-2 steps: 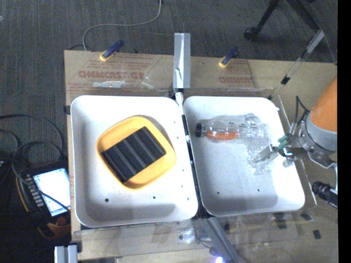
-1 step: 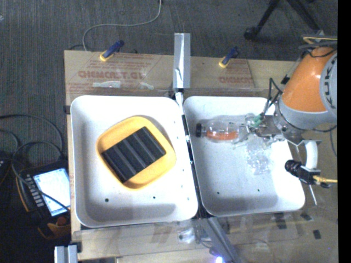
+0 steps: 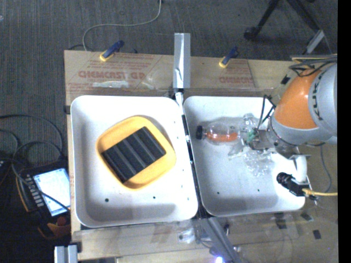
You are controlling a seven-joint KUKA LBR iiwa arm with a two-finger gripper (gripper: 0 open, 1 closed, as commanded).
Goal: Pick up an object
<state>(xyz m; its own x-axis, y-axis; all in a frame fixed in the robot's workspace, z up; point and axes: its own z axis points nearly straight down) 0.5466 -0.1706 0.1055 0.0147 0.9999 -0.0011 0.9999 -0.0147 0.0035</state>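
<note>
Camera view: the grey arm's gripper (image 3: 256, 140) dips into the right white plastic bin (image 3: 230, 196), over crinkled clear plastic (image 3: 256, 160), beside a clear bottle with orange liquid (image 3: 219, 133) (lying sideways). Jaws: cannot tell. The left bin (image 3: 88, 125) holds a glossy yellow tray with ribbed black insert (image 3: 136, 151).

One fixed camera looked down at a slant from above the bench (image 3: 164, 73), taking in both white bins (image 3: 88, 201) from moderate height.
</note>
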